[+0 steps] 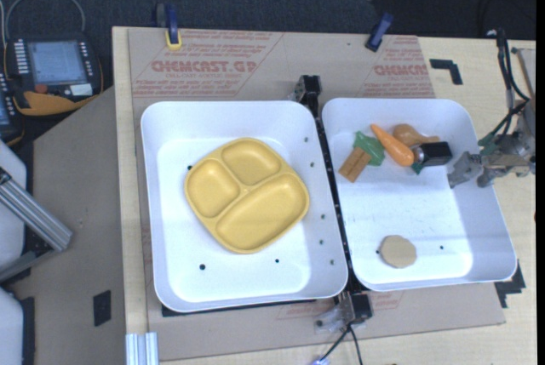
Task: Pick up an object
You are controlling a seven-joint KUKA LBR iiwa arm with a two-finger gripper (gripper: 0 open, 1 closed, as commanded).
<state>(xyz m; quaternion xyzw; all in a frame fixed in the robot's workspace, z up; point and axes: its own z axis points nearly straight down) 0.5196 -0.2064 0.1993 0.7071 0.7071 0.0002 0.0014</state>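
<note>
The right bin holds an orange carrot beside a green piece and a brown block at its back. A tan rounded thing lies just behind the carrot. A small black block rests at the carrot's right end. A flat tan disc lies alone near the bin's front. My gripper reaches in low over the bin's right rim, just right of the black block, with nothing seen in it.
The left bin holds a yellow divided plate in its middle. A black clamp sits between the bins at the back. A pendant with a screen lies off the bench at far left.
</note>
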